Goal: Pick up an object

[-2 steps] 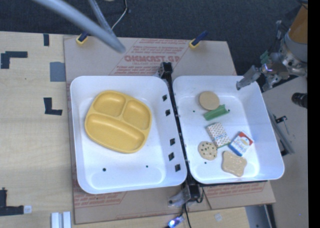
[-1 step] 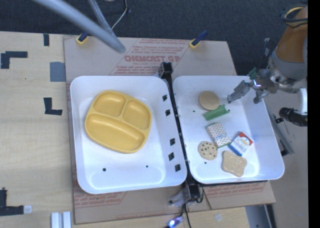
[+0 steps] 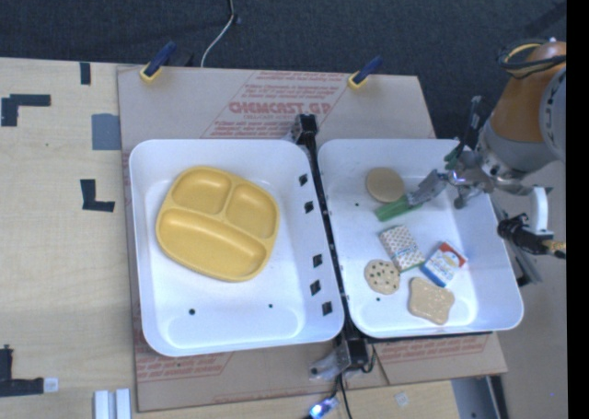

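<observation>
Reaching in over the right bin [image 3: 492, 307] from its far right edge, past the left bin's yellow tray [image 3: 218, 222], I hover my gripper [image 3: 431, 189], its state unreadable, near the round cookie [image 3: 386, 184] and green piece [image 3: 393, 210], needing to descend next.

yellow divided plate [image 3: 218, 222] lies in the left bin [image 3: 147, 297]; two blue clamps [image 3: 157, 60] grip the cardboard [image 3: 267, 104].

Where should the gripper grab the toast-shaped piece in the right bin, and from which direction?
Take the toast piece across its narrower middle, coming straight down from above. It lies flat on the right bin floor, so only its edges offer grip. The cookie sits close on its left; finger room looks better along the other axis.
</observation>
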Available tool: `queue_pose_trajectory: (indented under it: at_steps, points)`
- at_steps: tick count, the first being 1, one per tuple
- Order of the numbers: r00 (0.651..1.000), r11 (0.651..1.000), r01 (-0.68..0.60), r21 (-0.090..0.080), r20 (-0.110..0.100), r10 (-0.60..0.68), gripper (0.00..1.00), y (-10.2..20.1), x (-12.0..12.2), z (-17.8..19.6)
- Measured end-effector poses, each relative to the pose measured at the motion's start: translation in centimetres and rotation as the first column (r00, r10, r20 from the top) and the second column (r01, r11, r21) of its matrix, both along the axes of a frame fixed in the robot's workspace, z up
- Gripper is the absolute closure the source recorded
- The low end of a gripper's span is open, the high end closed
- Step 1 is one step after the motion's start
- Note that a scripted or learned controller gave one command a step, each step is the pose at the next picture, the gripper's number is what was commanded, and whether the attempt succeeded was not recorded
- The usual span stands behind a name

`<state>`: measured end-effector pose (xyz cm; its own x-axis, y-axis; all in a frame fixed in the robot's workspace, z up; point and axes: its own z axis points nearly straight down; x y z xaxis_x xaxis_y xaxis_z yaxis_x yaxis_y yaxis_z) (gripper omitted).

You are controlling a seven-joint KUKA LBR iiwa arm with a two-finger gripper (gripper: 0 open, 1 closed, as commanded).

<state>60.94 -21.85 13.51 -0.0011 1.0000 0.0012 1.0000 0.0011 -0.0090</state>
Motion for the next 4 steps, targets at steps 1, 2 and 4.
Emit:
queue_pose_trajectory:
  at_steps: [1, 2, 4]
  points:
    - [1.000, 1.000, 0.000, -0.001, 0.006, 0.000, 0.00, 0.0, 0.1, -5.2]
    - [1.000, 1.000, -0.003, -0.003, 0.009, 0.003, 1.00, 0.1, 0.2, -4.0]
    - [1.000, 1.000, -0.002, -0.002, 0.011, 0.002, 1.00, 1.9, 0.5, 7.2]
